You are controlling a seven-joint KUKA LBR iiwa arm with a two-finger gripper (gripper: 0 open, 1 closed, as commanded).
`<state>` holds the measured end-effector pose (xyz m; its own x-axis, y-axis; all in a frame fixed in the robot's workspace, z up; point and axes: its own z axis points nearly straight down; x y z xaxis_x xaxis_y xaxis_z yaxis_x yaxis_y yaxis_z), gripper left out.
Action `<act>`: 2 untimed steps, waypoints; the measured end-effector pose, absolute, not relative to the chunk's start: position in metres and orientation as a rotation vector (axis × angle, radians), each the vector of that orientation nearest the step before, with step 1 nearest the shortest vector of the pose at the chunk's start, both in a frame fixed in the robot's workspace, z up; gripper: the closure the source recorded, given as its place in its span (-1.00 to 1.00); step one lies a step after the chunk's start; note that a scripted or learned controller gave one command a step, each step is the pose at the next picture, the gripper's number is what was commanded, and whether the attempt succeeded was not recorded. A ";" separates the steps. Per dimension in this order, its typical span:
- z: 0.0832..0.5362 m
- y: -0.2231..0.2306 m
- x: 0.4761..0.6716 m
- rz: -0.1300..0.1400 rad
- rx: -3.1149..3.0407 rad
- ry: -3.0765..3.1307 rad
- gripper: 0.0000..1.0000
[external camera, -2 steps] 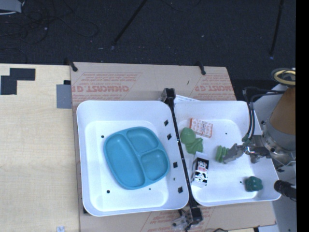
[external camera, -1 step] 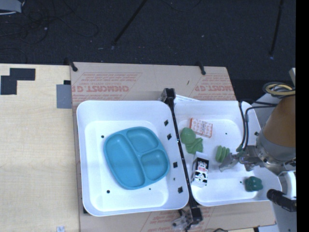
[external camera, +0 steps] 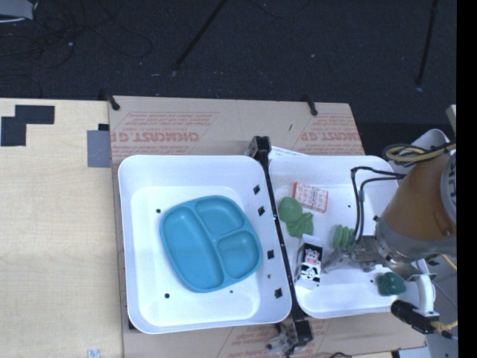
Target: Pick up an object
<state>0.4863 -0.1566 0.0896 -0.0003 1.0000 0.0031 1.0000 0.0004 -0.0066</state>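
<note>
I noted several candidate objects in the right bin (external camera: 332,166), lower right of frame: a green soft lump (external camera: 295,216), a ribbed green piece (external camera: 343,236), a small black-and-white carton (external camera: 309,265), a red-printed white packet (external camera: 311,197), and a teal object (external camera: 390,283) near the bin's lower right corner. The gripper (external camera: 339,256) sat low among them, just beside the ribbed piece and the carton; I could not tell its state. A blue divided plate (external camera: 211,242) lay in the left bin (external camera: 149,177). Cardboard (external camera: 171,129) lay under both bins
</note>
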 end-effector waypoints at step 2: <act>0.164 -0.162 0.489 0.000 -2.221 -2.222 1.00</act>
<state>0.4890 -0.1622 0.1639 -0.0006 1.0000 0.0000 1.0000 0.0006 0.0001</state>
